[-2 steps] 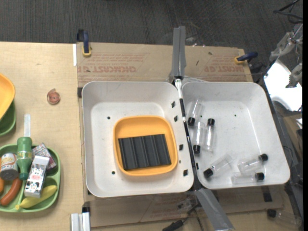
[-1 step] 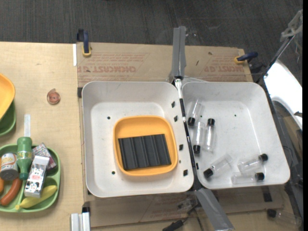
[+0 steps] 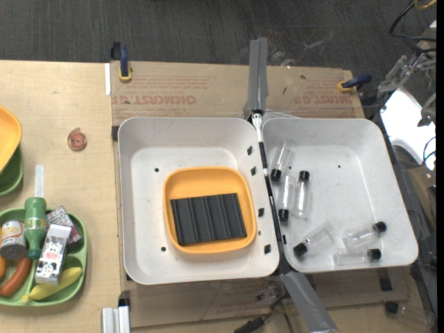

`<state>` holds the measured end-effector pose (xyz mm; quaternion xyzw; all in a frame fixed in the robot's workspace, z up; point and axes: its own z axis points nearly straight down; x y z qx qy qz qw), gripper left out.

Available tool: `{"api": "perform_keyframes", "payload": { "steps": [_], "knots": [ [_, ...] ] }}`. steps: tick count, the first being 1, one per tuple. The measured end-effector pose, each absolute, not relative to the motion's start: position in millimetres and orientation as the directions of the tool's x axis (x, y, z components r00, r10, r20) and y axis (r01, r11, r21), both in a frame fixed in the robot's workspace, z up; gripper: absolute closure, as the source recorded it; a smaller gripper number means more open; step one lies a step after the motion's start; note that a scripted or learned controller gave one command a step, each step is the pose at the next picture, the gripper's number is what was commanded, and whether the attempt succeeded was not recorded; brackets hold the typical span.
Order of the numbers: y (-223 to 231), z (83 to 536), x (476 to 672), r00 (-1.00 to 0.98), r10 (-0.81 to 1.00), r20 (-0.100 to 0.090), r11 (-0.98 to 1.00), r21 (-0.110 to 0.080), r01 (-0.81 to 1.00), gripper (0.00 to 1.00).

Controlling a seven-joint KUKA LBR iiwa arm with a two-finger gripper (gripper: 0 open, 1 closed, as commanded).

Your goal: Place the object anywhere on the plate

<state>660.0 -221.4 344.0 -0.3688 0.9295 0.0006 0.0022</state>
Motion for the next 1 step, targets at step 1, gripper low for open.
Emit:
{"api": "perform_keyframes", "payload": {
  "steps": [1],
  "knots": [
    [-221.0, 315.3, 660.1, -0.555, -0.832, -0.005, 0.555, -0.001, -0.832, 0.0]
  ]
}}
